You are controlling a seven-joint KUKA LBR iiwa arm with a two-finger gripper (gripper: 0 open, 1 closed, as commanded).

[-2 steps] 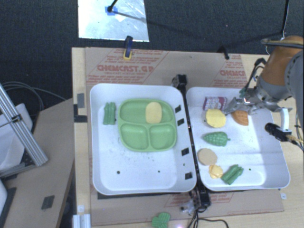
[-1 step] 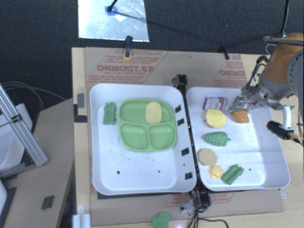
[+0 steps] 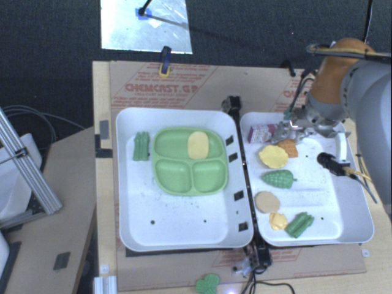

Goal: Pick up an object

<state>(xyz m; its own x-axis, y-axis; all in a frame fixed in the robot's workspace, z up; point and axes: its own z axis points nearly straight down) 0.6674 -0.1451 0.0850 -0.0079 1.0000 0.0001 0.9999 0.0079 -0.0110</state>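
Note:
My gripper (image 3: 289, 129) hangs low over the back of the right bin (image 3: 354, 208), reaching in from the right. It sits just right of a pink and white packet (image 3: 262, 133) and just above an orange piece (image 3: 288, 147). I see nothing held in it. A yellow round piece (image 3: 273, 157), a green knobbly piece (image 3: 278, 179), a tan disc (image 3: 267, 201), a small yellow piece (image 3: 277, 221) and a green bundle (image 3: 299, 224) lie further forward in that bin.
The left bin (image 3: 177, 228) holds a green divided plate (image 3: 190, 177) with a yellow oval (image 3: 198, 144) in its back compartment, and a green bundle (image 3: 141, 146) beside it. A green toy (image 3: 208, 283) lies outside, in front of the bins.

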